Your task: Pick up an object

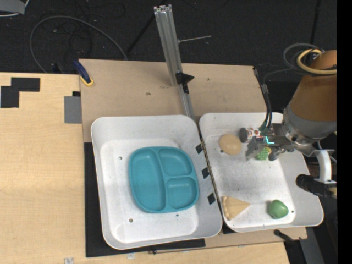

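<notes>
The right bin (247, 194) holds a tan round bun-like object (230, 144) near its upper left, a pale wedge-shaped piece (235, 207) at the lower left, and a green round object (278, 209) at the lower right. My gripper (258, 147) hangs low over the upper part of this bin, just right of the tan object. A small green item (262, 154) sits right at the fingertips; whether it is gripped is unclear. The arm (313, 103) comes in from the right.
The left bin (110, 142) holds a teal divided plate (163, 178). An upright metal rail (170, 48) stands behind the bins. A wooden bench surface (38, 147) lies to the left, and black clips (204, 172) join the two bins.
</notes>
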### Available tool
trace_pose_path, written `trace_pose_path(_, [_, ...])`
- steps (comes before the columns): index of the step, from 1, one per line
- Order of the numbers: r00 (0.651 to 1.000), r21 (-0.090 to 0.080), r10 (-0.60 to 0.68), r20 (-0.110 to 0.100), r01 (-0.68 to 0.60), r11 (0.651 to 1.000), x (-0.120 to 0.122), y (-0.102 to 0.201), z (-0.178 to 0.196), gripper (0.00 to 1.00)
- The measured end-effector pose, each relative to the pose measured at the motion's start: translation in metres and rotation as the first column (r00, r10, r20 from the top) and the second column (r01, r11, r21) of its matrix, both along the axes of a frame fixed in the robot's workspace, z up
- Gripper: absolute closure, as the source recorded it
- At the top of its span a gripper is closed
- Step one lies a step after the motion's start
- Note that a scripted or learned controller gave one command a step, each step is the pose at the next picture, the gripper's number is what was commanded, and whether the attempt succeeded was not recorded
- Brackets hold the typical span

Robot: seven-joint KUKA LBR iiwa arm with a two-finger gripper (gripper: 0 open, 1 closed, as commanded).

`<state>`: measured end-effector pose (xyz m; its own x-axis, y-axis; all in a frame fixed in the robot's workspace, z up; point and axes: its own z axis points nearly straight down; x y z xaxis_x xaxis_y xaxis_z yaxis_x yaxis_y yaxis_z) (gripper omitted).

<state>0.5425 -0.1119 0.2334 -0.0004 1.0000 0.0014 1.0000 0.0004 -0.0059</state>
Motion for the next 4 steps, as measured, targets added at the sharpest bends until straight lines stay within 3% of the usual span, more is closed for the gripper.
trace_pose_path(1, [1.000,0.000,0.000,0.002,0.000,1.000,0.001,0.000,0.001,0.00])
trace_pose_path(3, [1.000,0.000,-0.001,-0.003,0.001,1.000,-0.002,0.000,-0.126,0.00])
trace_pose_path(4, [1.000,0.001,-0.001,0.007,0.001,1.000,0.001,-0.002,-0.138,0.00])
